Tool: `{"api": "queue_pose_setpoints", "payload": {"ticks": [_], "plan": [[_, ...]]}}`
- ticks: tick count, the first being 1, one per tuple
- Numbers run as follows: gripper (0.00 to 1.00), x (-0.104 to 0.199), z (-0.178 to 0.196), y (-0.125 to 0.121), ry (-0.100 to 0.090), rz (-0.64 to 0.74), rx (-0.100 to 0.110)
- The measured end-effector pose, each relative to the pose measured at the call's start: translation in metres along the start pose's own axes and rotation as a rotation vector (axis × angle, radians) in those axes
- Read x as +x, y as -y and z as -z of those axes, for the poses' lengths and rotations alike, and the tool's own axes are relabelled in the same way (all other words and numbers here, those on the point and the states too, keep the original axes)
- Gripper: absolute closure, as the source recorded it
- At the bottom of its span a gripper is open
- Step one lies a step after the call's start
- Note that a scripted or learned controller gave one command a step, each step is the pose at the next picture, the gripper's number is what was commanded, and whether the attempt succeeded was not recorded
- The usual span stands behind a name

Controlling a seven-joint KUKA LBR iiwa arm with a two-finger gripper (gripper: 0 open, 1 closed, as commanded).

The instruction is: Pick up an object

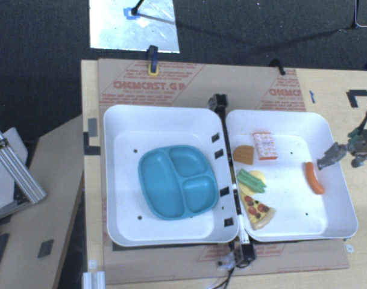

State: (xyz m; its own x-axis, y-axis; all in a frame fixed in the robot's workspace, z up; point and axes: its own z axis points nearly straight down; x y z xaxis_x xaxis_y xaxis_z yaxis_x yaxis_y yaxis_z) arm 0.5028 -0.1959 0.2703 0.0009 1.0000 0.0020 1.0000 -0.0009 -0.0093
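Gripper (329, 158) sits at right rim of right bin (334, 188), dark fingers pointing left toward bin interior; too small and dark to tell how far apart they are, nothing visibly between them. Nearest item: orange-red sausage (314, 177), just below-left of the gripper tip, lying on the bin floor, tilted, apart from other items. Along the right bin's left side: red-and-white small box (265, 146) near the top, brown cookie-like piece (244, 155) just beside it to the left, green bean pods (251, 180) below over something yellow, pizza slice (258, 211) lowest, touching the left wall. Open white floor between this cluster and the sausage. Left bin (120, 161) holds a blue divided plate (177, 181) with three compartments. Black clips along the divider between the bins. Bins sit on cardboard sheet (189, 83) on the bench.
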Motion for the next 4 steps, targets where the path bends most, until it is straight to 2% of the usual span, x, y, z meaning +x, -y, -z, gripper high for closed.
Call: {"api": "queue_pose_setpoints", "payload": {"ticks": [1, 3, 4], "plan": [[0.0, 0.001, 0.006, -0.002, 0.003, 0.004, -0.011], [0.0, -0.003, -0.114, 0.008, 0.001, 0.002, -0.006], [0.0, -0.001, -0.155, 0.003, 0.001, 0.002, -0.009]]}}
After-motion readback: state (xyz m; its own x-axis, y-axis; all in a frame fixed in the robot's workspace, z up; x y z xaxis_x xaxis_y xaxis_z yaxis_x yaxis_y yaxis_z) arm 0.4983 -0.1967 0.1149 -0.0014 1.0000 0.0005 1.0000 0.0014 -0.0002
